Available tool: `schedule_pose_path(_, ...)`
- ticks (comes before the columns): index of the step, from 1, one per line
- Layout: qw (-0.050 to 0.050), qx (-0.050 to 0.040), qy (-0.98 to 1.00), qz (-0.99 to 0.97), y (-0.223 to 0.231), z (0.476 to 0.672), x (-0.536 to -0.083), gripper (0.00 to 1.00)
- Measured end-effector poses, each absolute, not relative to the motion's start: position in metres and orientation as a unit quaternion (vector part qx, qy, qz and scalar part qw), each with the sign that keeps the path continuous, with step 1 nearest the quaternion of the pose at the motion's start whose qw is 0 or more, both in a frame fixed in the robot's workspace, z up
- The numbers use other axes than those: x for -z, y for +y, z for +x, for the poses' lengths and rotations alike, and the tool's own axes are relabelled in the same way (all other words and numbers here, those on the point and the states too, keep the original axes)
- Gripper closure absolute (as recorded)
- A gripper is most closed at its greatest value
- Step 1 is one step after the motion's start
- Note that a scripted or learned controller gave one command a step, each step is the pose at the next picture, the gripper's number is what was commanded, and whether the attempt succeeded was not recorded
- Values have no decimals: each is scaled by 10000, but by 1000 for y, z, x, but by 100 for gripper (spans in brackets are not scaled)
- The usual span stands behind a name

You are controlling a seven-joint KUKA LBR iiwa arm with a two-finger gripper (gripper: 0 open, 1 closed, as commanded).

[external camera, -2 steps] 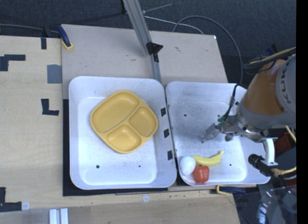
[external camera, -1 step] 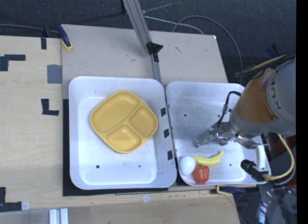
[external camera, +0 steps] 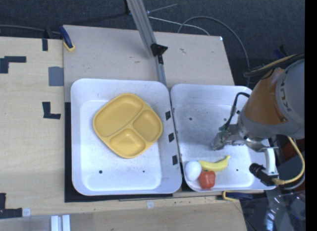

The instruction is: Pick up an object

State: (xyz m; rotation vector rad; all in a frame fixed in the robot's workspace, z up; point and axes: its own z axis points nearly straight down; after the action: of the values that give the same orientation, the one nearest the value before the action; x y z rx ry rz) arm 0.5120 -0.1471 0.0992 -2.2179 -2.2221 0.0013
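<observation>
Two shallow white bins side by side on the bench: left white bin (external camera: 84, 141) carrying a yellow three-compartment plastic plate (external camera: 128, 125) near its centre; right white bin (external camera: 198, 101) carrying three small items bunched at its near edge, towards the near-left corner. There, a curved yellow banana (external camera: 216, 163), a white egg-shaped object (external camera: 192, 170) touching its left end, and a small red tomato-like object (external camera: 207, 179) just below, touching or nearly touching both. Grey arm with orange band reaching in over the right bin's right edge, two-finger gripper (external camera: 221, 139) low over the bin floor, just above the banana and apart from it. Nothing seen between the gripper's tips; whether spread or pressed together, impossible to tell at this size and angle. Step in hand, by judgement: closing in on a target, lift not yet begun. Likely best choice the banana, nearest and longest. Good practice: line up across the banana's narrow width, centre over its middle, descend straight until either side is bracketed, then close. Risk: nudging the egg or tomato, or pinching near the bin rim.
</observation>
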Motion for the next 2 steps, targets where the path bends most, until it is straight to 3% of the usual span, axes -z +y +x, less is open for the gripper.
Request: schedule_pose_path(2, -21, 11, -7078, -7064, -154, 514, -216, 100)
